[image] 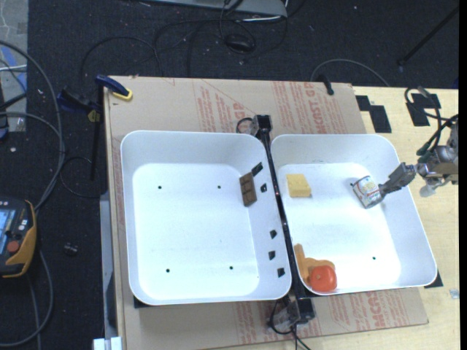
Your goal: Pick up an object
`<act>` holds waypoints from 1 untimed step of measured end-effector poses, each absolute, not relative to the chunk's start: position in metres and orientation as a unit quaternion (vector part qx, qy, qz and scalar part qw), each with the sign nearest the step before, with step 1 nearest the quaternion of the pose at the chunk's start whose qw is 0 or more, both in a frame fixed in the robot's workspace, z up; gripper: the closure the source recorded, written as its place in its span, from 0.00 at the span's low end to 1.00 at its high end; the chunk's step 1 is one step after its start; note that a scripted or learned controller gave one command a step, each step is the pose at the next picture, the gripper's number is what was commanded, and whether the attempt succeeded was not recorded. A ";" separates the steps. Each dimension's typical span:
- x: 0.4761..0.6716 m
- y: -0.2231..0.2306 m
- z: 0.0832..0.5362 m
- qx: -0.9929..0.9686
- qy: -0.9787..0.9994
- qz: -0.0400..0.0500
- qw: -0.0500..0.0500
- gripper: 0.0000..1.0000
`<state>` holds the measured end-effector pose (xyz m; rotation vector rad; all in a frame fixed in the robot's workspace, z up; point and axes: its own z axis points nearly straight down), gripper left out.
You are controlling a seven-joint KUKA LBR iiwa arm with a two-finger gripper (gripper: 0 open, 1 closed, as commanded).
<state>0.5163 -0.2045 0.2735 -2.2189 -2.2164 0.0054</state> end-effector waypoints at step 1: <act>0.517 -0.204 0.276 -0.707 -0.707 0.000 0.000 0.00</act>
